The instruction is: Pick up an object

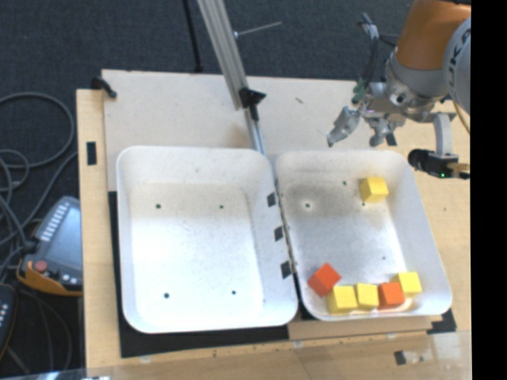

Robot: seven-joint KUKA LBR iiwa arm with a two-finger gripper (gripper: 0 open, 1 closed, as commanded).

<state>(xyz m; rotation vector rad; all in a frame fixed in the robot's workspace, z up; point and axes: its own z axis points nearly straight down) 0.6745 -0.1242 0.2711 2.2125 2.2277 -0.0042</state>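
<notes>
The wooden bench [182, 109] bears the left bin [135, 165] and right bin [424, 212], touching.

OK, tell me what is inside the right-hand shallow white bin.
The right-hand shallow white bin holds six small cubes: one yellow cube near the back, and five along the front wall, yellow and orange mixed. Whether anything lies beneath that packed row cannot be seen.

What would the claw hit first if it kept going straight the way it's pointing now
The claw points down and leftward, hanging over the back rim of the right bin. Going straight on, it would probably meet that rim or the bare floor just inside it; depth is unclear.
</notes>
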